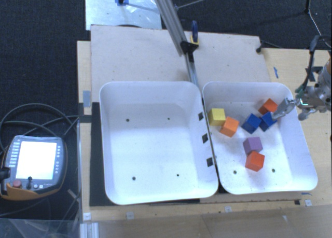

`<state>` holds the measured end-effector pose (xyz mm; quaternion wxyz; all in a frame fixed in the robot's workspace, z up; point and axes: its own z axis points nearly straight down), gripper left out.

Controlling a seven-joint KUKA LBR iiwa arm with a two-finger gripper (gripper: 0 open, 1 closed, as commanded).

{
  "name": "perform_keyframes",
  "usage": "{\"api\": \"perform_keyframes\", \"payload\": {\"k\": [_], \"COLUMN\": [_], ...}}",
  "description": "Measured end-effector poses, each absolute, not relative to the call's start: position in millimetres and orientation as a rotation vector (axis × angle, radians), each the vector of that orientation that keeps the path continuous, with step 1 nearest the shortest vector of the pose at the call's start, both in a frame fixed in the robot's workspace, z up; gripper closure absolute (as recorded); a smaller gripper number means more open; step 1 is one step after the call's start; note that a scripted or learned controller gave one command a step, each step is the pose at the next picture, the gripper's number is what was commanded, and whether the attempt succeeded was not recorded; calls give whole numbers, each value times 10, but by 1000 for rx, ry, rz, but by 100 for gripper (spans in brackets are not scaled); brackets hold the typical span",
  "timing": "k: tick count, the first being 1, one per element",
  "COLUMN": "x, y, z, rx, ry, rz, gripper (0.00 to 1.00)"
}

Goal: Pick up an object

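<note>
The right bin [293,177] holds several small cubes: a yellow one [217,115], an orange one [229,126], two blue ones [251,123] [267,121], an orange-red one [268,106], a purple one [252,144] and a red one [254,161]. My gripper [283,109] reaches in over the bin's right rim. Its tip sits just right of the orange-red cube and the nearer blue cube. Nothing appears lifted off the bin floor.
The left bin [155,143] sits beside the right one, with black clips [204,138] along the shared wall. A slanted metal pole [168,11] with a blue clamp [194,32] rises behind the bins. A teach pendant [33,167] lies at far left.
</note>
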<state>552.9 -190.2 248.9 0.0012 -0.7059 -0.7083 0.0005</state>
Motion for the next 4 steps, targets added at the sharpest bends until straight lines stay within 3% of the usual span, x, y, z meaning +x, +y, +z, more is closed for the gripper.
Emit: {"api": "perform_keyframes", "payload": {"k": [1,4], "x": [5537,5502], "y": [-1900,-2045], "z": [2513,1211], "rx": [-2218,-2221], "ry": [-2227,-2224], "rz": [-2,-5], "gripper": [0,0]}}
